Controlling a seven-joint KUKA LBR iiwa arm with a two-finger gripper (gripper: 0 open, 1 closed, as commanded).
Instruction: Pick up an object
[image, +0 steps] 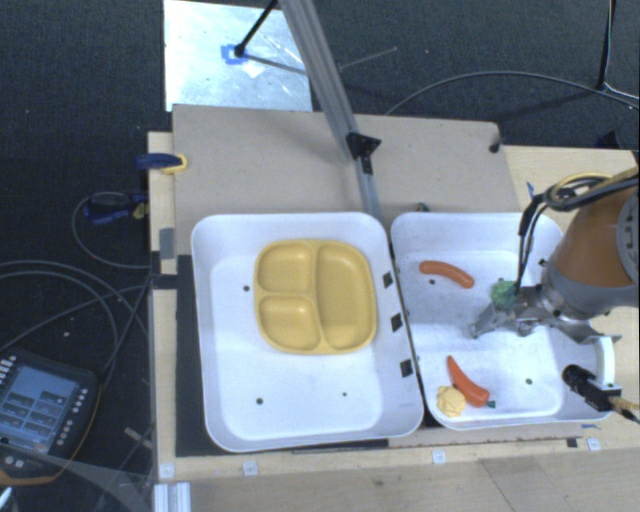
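Arm (600, 250) cut off at right edge; small green object (502, 293) half hidden by end effector (492, 322).

Two bins (215, 300), one tray (315, 296), four toys (446, 272).

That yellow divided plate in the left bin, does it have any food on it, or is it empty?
Empty. The yellow plate lies flat in the left bin, and all three compartments show bare yellow.

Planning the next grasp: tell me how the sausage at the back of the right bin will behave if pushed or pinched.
The sausage looks like a smooth rounded cylinder, so a sideways nudge would probably roll it. Its glossy skin may slip from a pinch. It lies alone on the flat floor of the right bin, so nothing would stop it.
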